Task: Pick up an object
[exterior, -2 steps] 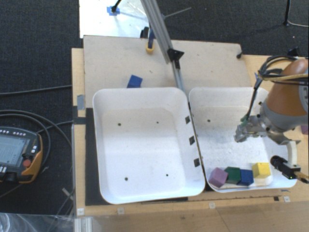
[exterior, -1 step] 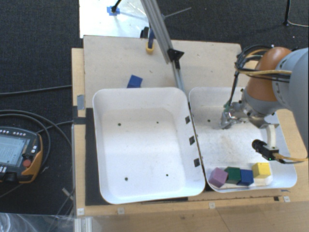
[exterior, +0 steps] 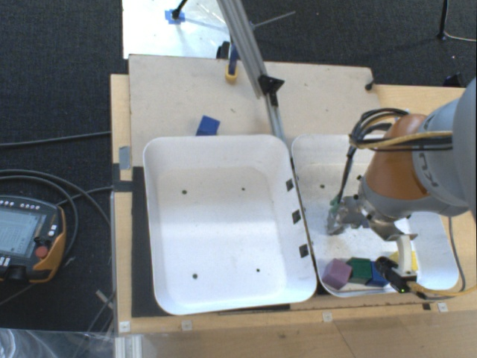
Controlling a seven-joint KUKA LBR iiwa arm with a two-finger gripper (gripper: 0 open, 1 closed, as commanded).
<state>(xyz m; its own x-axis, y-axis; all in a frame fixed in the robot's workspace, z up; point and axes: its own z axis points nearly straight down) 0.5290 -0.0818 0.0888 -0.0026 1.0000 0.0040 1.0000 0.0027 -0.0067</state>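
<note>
Blocks lay clustered at the near rim of the right shallow white plastic bin (exterior: 317, 162): a matte purple cube (exterior: 337, 273), a green block (exterior: 361, 268) and a blue block (exterior: 378, 277). Just beyond them hung the metal claw (exterior: 339, 221); whether it was spread or pressed together could not be told. Farther off, a small blue cube (exterior: 208, 126) sat on the pale board surface (exterior: 313, 95) behind the smooth left bin (exterior: 216, 222).

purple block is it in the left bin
No, the purple block lies in the right bin, beside the green block.
</note>
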